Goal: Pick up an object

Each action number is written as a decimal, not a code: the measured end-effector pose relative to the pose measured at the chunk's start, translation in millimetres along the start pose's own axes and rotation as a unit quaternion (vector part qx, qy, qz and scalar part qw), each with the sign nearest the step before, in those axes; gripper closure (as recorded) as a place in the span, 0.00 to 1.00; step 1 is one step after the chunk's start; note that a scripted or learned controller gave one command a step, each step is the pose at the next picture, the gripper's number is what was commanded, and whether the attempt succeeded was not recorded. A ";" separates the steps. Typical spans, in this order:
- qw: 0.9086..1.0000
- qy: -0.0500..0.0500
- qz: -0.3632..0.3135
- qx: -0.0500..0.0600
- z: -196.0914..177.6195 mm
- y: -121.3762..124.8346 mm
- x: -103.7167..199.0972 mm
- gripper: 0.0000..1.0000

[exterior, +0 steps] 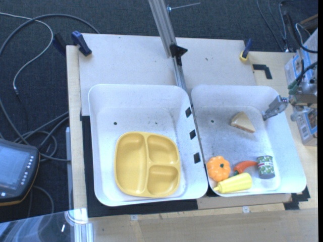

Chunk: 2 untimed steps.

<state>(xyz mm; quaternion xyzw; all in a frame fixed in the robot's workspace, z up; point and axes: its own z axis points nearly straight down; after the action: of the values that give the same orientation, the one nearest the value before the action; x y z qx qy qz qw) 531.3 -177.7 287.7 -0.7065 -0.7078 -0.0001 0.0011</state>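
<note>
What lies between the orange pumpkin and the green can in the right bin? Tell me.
In the camera view, a red-orange chili pepper lies between the pumpkin and the can, just above the yellow corn.

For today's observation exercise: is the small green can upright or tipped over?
Upright: the green can shows its round top, standing in the right bin.

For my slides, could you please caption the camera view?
Gripper at right bin's rim near a tan wedge; yellow tray in left bin.
</note>
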 end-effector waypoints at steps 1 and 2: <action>1.000 0.000 0.000 0.000 0.0 0.0 0.0 0.00; 1.000 0.001 0.001 0.003 61.9 -5.2 0.7 0.00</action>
<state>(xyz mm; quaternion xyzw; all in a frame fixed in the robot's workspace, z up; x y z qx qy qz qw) 526.0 -176.9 225.7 -0.7072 -0.7070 0.0015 0.0037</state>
